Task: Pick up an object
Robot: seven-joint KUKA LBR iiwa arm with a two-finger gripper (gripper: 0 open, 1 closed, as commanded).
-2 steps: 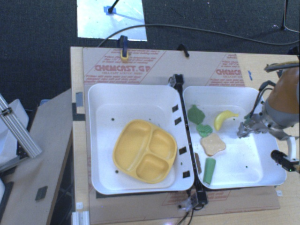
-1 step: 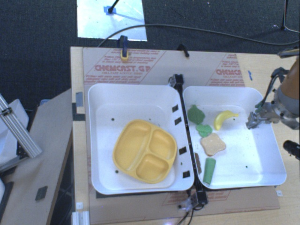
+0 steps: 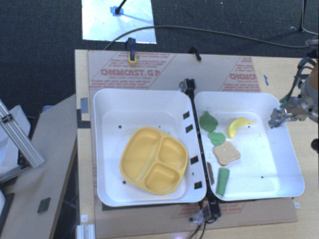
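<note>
The banana (image 3: pixel 239 126), a small yellow toy, lies in the far half of the right bin (image 3: pixel 284 153), its long axis running from near-left up to far-right, tip pointing toward my tool (image 3: pixel 279 117). My tool hangs at the bin's far-right rim, just to the banana's right and a little farther back; any pick, in my judgement, means moving left and down. Whether my tool's two tips stand apart or together I cannot tell at this size, and nothing shows between them. Left of the banana sit two green leaf pieces (image 3: pixel 211 126); nearer is a slice of toast (image 3: pixel 227 154), and nearest a green cucumber piece (image 3: pixel 222 180) against the left wall. The bin's right half lies open white floor. In the left bin (image 3: pixel 107 133) rests a yellow divided plate (image 3: pixel 154 160). Both bins stand on a cardboard-covered surface (image 3: pixel 164 68), dark carpet beyond.
</note>
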